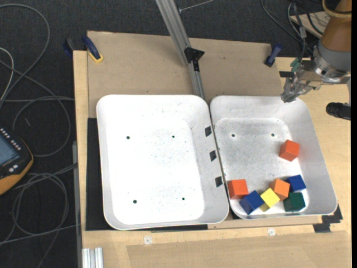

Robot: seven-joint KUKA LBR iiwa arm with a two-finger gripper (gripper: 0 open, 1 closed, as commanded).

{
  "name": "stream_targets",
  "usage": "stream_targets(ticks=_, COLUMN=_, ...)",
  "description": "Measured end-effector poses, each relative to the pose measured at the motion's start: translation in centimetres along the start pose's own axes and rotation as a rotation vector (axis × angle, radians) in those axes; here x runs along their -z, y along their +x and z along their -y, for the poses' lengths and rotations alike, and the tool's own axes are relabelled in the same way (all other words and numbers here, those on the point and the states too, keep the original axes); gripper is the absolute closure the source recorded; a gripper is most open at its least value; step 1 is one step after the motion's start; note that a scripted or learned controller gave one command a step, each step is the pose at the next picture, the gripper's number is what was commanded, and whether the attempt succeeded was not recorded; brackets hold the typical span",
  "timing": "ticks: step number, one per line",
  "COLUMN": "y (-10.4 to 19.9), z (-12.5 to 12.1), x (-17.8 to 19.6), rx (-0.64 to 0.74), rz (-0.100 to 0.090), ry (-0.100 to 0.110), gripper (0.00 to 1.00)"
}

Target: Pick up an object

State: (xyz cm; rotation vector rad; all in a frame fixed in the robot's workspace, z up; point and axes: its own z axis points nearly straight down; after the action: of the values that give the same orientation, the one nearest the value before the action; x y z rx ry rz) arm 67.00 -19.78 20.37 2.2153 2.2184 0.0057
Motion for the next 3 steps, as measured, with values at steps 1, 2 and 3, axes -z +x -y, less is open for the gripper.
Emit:
stream_targets(ticks=1, y=0.0, z=-0.2, x=3.6, rx=0.000, rz=0.000, ry=0.000, gripper=1.00)
stream_targets(ticks=2, y=5.4, z=0.8, x=2.9, rx=0.004, rz=-0.004, ry=0.009, gripper=1.00)
stream_targets(ticks=3, y=9.5, z=2.7, x=3.1, rx=0.003, rz=-0.005, ry=0.009, gripper=1.00)
